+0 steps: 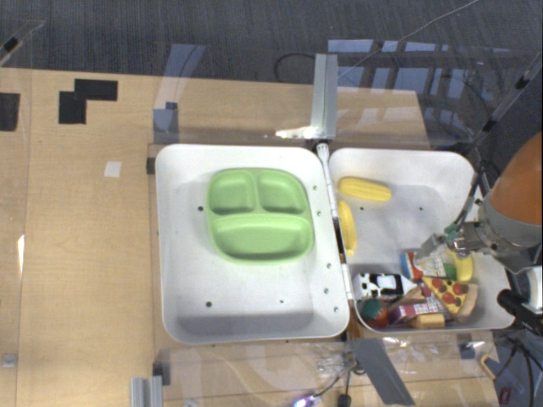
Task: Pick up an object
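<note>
Pizza slice toy (447,295) lies in the right bin (424,172), in the cluttered near corner, directly under the gripper (447,246) and slightly nearer the camera; whether the claw is spread or pressed together I cannot tell

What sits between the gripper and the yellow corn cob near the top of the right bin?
Nothing visible does. The gripper is over the toy pile in the right white bin's lower corner, and bare white floor runs from there up-left to the yellow corn cob.
</note>
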Robot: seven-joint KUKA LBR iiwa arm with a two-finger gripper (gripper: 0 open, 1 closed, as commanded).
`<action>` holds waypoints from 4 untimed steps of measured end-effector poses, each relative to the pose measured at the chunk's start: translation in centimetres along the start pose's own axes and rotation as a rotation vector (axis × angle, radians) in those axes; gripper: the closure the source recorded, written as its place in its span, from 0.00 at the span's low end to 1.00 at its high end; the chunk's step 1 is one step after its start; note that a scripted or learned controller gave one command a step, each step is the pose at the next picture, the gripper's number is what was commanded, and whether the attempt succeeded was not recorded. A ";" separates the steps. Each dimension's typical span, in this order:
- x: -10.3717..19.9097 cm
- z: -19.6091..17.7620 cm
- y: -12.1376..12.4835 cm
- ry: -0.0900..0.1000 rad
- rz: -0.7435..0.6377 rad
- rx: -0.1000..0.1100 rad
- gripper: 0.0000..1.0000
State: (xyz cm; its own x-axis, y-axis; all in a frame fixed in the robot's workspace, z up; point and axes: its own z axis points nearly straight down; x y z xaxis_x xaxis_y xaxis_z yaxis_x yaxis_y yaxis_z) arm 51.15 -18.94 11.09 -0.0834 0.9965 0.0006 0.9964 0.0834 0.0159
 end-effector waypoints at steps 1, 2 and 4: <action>2.9 1.3 6.4 -0.011 -0.090 -0.015 0.00; 6.0 1.3 2.7 -0.013 -0.121 -0.022 0.00; 5.9 0.1 3.0 -0.019 -0.122 -0.031 0.00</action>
State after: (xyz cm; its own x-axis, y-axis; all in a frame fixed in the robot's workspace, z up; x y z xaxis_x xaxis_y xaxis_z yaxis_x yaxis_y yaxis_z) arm 53.64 -12.82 11.05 -0.2029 0.9789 -0.0224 0.9780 0.2038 0.0456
